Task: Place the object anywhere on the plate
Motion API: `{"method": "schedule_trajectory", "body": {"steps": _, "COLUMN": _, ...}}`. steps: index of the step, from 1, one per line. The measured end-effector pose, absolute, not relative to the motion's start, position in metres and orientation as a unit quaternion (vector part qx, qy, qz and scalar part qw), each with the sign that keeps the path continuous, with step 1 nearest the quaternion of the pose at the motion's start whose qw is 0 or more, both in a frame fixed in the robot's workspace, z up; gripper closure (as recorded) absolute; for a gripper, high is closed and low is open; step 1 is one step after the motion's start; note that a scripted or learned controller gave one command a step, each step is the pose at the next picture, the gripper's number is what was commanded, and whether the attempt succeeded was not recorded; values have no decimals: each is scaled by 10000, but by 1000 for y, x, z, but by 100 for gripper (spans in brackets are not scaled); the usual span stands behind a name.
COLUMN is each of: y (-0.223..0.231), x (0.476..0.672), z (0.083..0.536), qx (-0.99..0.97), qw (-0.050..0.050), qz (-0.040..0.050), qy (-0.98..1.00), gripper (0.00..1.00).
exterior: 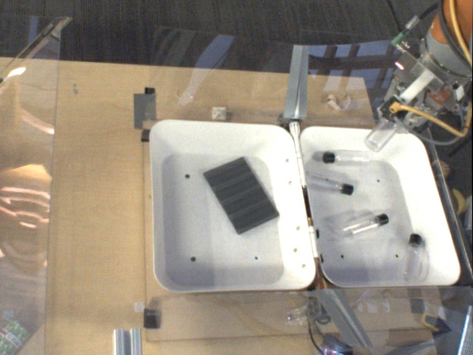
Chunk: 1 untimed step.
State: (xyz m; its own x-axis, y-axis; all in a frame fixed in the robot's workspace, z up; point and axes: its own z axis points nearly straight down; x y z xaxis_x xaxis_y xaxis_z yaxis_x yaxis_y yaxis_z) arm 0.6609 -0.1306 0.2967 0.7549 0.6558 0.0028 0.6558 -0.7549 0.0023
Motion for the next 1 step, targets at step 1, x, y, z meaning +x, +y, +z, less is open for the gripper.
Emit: {"method": "schedule_trajectory", "body": {"steps": 1, "y": -121, "x": 661, "z": 288, "qx": 9256, "qw": 7, "qz": 13, "qy": 3785, "gripper": 100}}
